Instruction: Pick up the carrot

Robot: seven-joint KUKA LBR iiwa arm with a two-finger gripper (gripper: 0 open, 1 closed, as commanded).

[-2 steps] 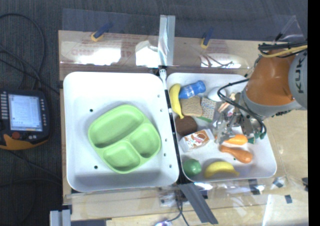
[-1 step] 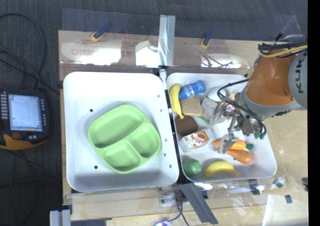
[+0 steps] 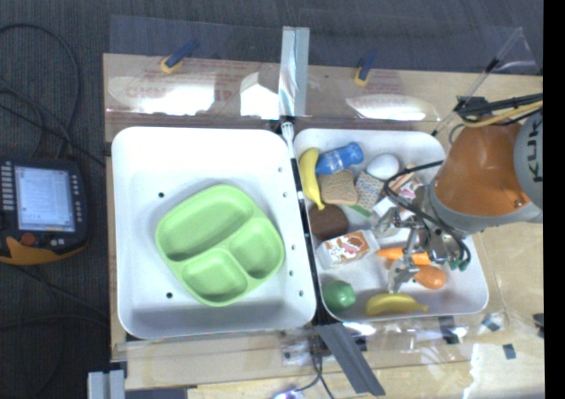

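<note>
The slim orange carrot (image 3: pixel 395 255) lies in the right shallow white bin (image 3: pixel 472 296), just above a small yellow banana (image 3: pixel 395 304). The metal two-finger gripper (image 3: pixel 404 270) hangs right over it; I cannot tell how its claw stands.

The arm (image 3: pixel 485 172) runs off the right edge and covers the right bin's (image 3: pixel 477 300) far corner. The gripper (image 3: pixel 408 269) hides the carrot's (image 3: pixel 391 255) middle. The printing on the small packet (image 3: pixel 346 248) is too small to read.
</note>
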